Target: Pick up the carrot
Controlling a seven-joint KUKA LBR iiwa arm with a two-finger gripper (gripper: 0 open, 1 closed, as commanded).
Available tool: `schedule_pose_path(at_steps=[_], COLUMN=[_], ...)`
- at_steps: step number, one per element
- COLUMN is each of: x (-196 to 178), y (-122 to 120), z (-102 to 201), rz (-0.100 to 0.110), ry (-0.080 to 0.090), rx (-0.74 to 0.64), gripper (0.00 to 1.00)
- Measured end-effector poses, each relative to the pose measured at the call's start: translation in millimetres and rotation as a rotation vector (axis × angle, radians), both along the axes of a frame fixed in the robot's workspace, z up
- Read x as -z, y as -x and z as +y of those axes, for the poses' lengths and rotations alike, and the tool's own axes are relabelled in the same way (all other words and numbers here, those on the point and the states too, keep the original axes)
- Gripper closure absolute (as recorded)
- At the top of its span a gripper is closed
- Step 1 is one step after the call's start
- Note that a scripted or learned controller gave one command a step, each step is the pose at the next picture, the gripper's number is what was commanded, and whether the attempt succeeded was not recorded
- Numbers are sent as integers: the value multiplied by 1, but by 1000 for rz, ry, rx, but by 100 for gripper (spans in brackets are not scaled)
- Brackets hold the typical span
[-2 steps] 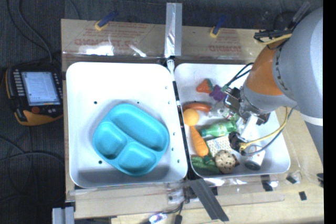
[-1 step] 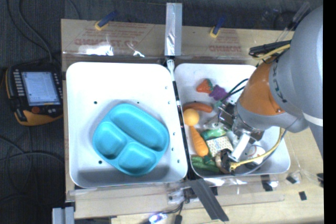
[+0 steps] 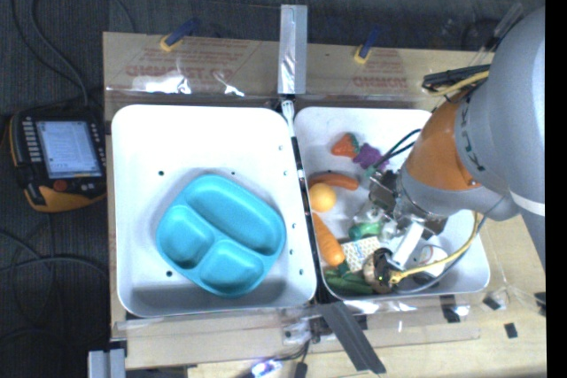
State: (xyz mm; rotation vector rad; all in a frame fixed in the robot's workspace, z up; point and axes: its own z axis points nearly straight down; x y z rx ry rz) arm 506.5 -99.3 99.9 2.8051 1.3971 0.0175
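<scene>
In the camera view the end effector (image 3: 379,212) hangs low over the clutter in the right bin (image 3: 474,272) (apart or together, I cannot tell). It would do best to shift toward that bin's left wall and line up across the carrot's length. The carrot (image 3: 327,241) lies along that wall, orange and tapering, just below a small orange ball (image 3: 322,199).

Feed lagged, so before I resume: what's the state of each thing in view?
carrot: lying flat in the right bin by its left wall, apart from the gripper.
gripper: low inside the right bin, right of the carrot.
blue tray: right way up in the left bin.
</scene>
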Motion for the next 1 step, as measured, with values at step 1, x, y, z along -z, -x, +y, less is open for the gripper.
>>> schedule_pose_path(at_steps=[1], x=[-102], y=[23], z=[-64], rz=[18], ry=[1], rx=[-183], gripper=[100])
